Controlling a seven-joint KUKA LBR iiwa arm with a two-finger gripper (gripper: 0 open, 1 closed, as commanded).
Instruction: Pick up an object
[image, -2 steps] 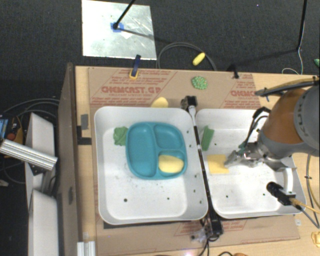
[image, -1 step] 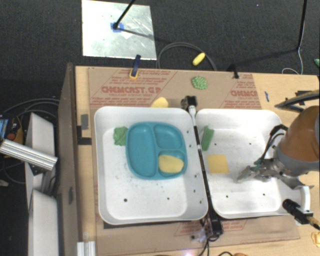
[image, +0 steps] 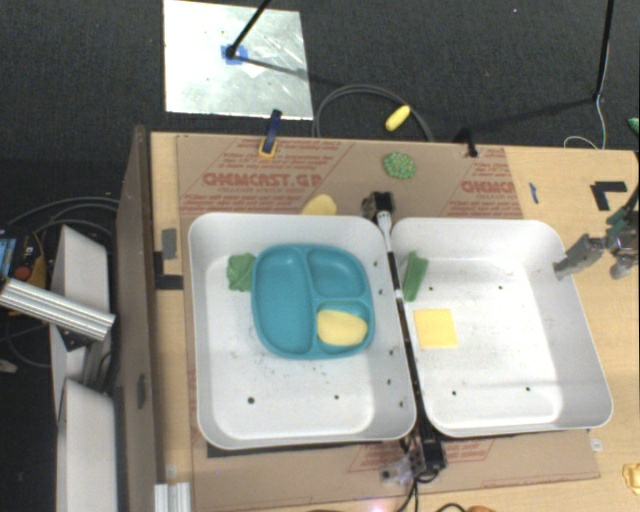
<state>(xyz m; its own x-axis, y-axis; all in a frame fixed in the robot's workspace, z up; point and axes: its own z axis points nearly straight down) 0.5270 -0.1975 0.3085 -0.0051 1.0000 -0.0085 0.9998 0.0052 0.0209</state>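
at the right edge of the desk (image: 560, 175), beyond the right bin (image: 520, 400), the pincer (image: 585, 255) hangs with nothing between its fingers; whether they are spread i cannot tell. a yellow square (image: 435, 327) lies flat in that bin, a green piece (image: 413, 275) near the divider. the left bin (image: 290, 410) holds a blue tray (image: 290, 300) with a yellow object (image: 341, 326) in one compartment.

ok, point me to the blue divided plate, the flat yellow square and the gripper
blue divided plastic plate (image: 288, 300): camera view, its large left compartment.
flat yellow square (image: 435, 327): camera view, its top face.
gripper (image: 575, 260): camera view, its tip at right bin's rim.
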